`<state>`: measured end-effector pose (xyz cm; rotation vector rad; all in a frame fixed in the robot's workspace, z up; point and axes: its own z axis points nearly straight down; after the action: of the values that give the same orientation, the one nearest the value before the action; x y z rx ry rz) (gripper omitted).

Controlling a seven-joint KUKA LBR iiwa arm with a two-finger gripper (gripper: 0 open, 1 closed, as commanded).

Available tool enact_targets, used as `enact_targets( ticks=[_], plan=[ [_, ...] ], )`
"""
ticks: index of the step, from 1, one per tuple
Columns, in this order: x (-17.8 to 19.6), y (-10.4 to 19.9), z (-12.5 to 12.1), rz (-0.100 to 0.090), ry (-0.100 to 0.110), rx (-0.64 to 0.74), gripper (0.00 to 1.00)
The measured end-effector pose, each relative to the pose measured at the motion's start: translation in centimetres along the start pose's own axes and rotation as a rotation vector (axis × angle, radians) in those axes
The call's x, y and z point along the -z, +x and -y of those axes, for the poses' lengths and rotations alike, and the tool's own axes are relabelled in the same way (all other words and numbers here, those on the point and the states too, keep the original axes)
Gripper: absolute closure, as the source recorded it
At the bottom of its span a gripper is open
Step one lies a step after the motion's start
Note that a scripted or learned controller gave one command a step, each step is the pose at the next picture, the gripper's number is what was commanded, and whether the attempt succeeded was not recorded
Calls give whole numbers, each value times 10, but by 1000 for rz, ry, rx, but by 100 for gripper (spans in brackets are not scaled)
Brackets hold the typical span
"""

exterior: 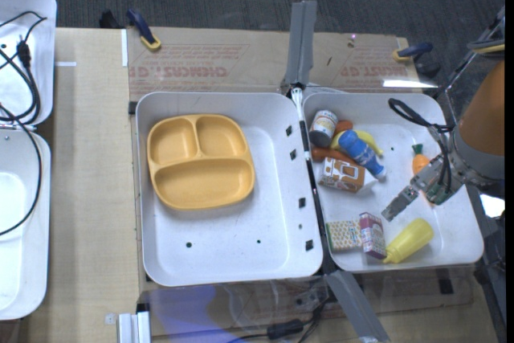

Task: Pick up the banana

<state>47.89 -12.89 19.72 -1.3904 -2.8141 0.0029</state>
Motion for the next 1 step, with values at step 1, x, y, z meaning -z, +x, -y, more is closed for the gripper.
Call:
enact_targets(
  ticks=[1],
  plan=[
    [-108,-38,30,0,-2,245,0]
  ],
)
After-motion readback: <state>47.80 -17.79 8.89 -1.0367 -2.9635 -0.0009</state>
